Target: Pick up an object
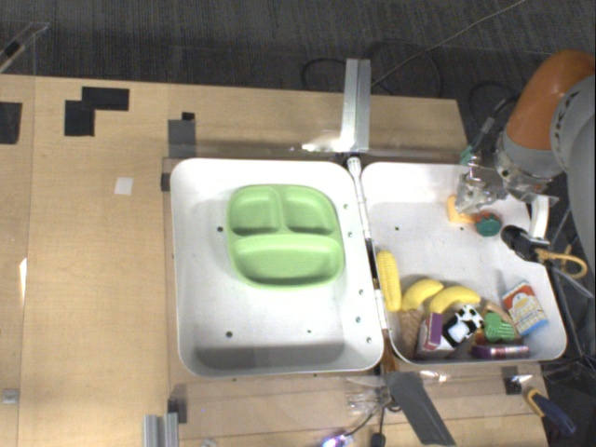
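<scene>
Toys (466,329) crowd the right bin's (410,203) near edge, the corn (388,280) lying lengthwise along its left wall. Farther back, the gripper (477,196) hangs over the far right corner; whether its fingers are spread or closed I cannot tell. Beside it sit a small orange piece (453,210) and, possibly, a green ball (489,224). Nothing looks lifted yet; the grasp remains to be made.

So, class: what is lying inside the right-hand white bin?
In the right bin: a corn cob, bananas, a black-and-white toy, a small carton and other small items heaped along its near edge. The gripper covers whatever lies beneath it.
</scene>
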{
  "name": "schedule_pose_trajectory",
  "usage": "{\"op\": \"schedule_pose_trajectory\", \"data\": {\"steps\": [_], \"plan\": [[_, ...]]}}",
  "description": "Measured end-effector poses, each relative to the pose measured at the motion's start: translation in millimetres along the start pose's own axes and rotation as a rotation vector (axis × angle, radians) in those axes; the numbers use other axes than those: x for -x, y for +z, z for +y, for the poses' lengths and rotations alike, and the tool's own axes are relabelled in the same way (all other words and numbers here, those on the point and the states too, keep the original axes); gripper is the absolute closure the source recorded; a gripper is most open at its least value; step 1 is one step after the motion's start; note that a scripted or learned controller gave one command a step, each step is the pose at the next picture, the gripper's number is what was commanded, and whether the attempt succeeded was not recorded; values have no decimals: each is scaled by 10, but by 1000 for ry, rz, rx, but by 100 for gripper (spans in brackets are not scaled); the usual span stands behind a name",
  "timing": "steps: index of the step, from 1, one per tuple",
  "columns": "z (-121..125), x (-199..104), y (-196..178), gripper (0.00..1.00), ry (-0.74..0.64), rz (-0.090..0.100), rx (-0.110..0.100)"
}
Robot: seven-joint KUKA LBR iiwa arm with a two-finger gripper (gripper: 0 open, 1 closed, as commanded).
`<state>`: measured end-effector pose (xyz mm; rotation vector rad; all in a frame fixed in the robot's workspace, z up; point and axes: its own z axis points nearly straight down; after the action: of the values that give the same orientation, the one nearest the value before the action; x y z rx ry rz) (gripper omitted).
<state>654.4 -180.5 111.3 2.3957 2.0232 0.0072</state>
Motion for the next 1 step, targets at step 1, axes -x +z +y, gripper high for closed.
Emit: {"op": "schedule_pose_trajectory", "data": {"steps": [1], "plan": [[1,-2,-1,0,-1,0,1]]}}
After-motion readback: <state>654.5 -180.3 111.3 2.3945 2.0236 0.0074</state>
